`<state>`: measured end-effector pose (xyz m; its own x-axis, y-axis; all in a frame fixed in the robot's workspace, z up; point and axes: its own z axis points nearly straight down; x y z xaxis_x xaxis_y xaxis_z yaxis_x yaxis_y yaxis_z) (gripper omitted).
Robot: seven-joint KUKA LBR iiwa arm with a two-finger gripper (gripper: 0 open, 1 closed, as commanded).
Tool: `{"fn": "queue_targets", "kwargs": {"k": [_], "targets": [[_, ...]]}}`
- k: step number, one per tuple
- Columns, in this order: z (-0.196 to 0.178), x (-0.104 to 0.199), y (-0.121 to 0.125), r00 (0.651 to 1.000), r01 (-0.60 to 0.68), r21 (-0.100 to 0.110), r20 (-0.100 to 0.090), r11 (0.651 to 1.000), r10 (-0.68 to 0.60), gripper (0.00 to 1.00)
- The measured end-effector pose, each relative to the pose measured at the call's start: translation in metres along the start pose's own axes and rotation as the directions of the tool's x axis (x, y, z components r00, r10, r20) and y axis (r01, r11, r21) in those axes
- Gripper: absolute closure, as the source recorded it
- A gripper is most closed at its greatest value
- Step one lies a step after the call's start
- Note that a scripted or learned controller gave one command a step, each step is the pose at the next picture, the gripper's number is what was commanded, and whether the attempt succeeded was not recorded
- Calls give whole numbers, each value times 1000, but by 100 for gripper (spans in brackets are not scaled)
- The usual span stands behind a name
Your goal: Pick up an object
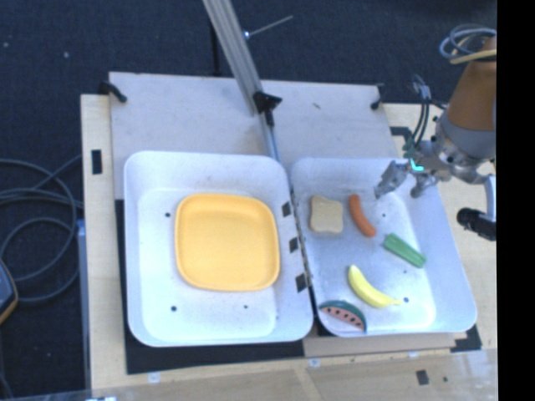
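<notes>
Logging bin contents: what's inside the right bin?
The right bin holds a bread slice, sausage, green piece, banana and watermelon slice. The gripper covers a bit of the far wall.

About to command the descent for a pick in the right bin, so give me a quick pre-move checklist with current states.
1. Gripper open, nothing between its fingers: ok.
2. Gripper over the right bin: ok, near its upper right part.
3. Gripper directly above a target: not ok; the orange sausage is nearest, off to its lower left.
4. Sausage free of neighbours: ok, apart from the bread slice and green piece.
5. Banana and watermelon slice separated: cannot tell, they lie close.
6. Gripper height above the bin floor: cannot tell.
</notes>
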<state>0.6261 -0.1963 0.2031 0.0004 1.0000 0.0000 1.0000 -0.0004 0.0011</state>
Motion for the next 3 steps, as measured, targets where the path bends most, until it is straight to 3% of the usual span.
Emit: {"fn": "queue_targets", "kwargs": {"k": [1, 3], "targets": [[0, 0, 0, 1000, 0, 0, 0, 1000, 0, 0], [102, 2, -12, 1000, 0, 5, 0, 1000, 0, 0]]}}
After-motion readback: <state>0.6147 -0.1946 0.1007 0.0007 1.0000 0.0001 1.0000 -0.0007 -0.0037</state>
